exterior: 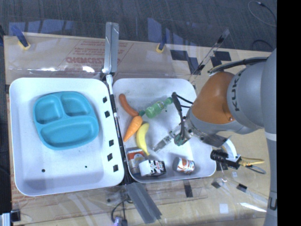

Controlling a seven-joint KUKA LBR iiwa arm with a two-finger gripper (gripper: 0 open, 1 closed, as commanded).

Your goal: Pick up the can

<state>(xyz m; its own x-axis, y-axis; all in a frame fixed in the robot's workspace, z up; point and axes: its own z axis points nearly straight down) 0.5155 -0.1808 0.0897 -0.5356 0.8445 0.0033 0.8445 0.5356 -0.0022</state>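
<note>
The can (184,165), silver with an orange-red label, lies on its side near the front edge of the right bin (181,86). My gripper (162,143) reaches in from the right and hangs over the middle of that bin. It is a little up and to the left of the can, just right of the banana (142,138). I see nothing held in it, and the can lies apart from it.
Also in the right bin are a red sausage (127,104), a carrot (133,127), a green bottle (157,108), a black-and-white pack (151,167) and a red-and-white item (134,155) near the front left corner. The left bin (21,140) holds a blue divided plate (66,118).
</note>
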